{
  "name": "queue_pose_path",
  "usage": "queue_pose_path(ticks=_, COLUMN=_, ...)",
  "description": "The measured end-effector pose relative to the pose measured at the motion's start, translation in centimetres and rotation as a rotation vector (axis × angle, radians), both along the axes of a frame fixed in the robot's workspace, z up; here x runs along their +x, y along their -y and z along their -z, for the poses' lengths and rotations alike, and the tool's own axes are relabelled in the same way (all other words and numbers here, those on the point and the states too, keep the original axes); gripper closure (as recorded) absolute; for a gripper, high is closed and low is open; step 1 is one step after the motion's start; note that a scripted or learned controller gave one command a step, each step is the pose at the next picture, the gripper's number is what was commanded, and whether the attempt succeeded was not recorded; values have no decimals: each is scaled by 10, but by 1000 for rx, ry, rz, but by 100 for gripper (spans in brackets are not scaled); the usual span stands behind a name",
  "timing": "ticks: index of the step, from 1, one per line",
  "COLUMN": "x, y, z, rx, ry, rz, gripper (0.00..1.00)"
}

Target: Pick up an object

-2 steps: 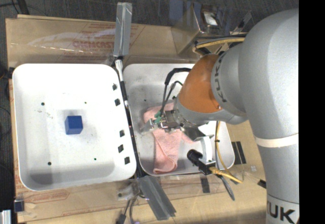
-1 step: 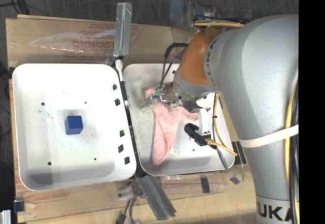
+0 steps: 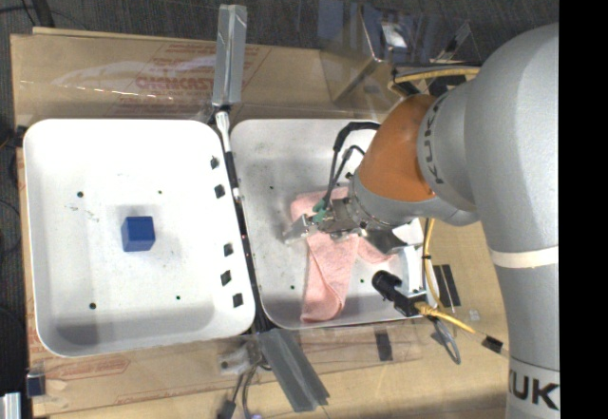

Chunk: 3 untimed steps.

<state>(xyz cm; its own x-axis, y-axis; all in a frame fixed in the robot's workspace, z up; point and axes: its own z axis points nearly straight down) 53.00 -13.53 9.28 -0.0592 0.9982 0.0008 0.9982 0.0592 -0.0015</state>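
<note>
1. The grey arm (image 3: 494,151) reaches in from the right, and its gripper (image 3: 318,222) hangs low over the right bin (image 3: 261,218), right on the upper end of a pink cloth (image 3: 328,270).
2. I cannot tell how the gripper is set; the wrist and its cabling crowd that spot.
3. The cloth starts under the gripper and trails away toward the bin's near rim, its lower end lying close to that edge.
4. Left of the gripper there is a bare strip of bin floor up to the divider where the two bins meet.
5. Beyond that divider, well apart from the gripper, a small blue cube (image 3: 139,233) sits alone near the middle of the left bin (image 3: 57,180), with open white floor on every side of it.
</note>
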Motion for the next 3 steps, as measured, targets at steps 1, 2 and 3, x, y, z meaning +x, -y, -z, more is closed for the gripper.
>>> queue_pose_path(ticks=1, x=38, y=-6, z=0, rx=0, ry=1, rz=-37, gripper=0)
queue_pose_path(ticks=2, x=-36, y=3, z=0, rx=1, ry=1, rz=-95, gripper=0)
queue_pose_path(ticks=3, x=-28, y=14, z=-40, rx=0, ry=1, rz=-164, gripper=0)
